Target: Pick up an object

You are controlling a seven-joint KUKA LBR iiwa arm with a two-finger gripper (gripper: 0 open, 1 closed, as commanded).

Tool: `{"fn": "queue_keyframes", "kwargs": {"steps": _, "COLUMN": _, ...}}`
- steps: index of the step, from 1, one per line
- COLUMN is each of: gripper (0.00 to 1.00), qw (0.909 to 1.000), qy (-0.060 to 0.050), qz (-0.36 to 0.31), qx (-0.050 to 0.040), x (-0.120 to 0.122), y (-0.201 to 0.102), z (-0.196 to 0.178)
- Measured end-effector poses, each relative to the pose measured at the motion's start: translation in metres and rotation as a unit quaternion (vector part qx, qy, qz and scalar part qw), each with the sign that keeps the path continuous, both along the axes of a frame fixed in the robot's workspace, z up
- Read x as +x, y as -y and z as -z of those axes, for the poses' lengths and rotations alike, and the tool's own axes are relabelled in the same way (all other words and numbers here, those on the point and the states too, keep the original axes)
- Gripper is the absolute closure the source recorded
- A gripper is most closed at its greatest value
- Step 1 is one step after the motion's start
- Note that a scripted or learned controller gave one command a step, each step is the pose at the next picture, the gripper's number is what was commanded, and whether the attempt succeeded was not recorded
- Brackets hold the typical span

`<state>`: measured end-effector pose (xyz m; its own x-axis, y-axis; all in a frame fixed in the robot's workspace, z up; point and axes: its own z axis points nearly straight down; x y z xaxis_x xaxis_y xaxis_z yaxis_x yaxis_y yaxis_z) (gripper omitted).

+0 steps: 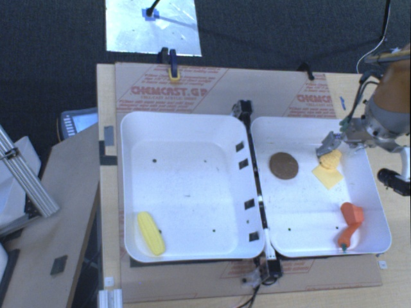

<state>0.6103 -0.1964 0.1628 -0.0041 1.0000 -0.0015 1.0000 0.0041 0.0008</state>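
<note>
White plastic: two shallow bins set side by side on a bench topped with printed cardboard [212, 88], the left bin [128, 172] and the right bin [377, 197] meeting along a dark middle seam. Grey arm [388, 108] entering from the right, over the far right corner of the right bin. Gripper [331, 147] low at the far right part of that bin, right over a small yellow piece [332, 162] and seemingly touching its top. Cannot tell how wide the claw stands, nor whether it has hold of the piece. Just nearer than that piece, and touching or almost touching it, a pale yellow flat slab [329, 178] on the bin floor. To their left, well apart from the gripper, a brown round disc [283, 165] lying flat. In the near right corner of the same bin, an orange carrot-like toy [350, 222], lying against the wall. In the left bin, a yellow corn cob [151, 233] in the near left corner. Beyond the bench, a shiny silver sheet [153, 18] on dark carpet.
</note>
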Motion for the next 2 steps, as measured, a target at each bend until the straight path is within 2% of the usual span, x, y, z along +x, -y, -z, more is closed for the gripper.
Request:
{"fn": "queue_keyframes", "kwargs": {"steps": 1, "gripper": 0.00, "qw": 1.0000, "qy": 0.005, "qz": -0.001, "qx": -0.0006, "x": -0.029, "y": -0.012, "z": -0.110}}
{"fn": "queue_keyframes", "kwargs": {"steps": 2, "gripper": 0.00, "qw": 1.0000, "qy": 0.000, "qz": 0.002, "qx": 0.0000, "x": -0.007, "y": 0.010, "z": -0.040}}
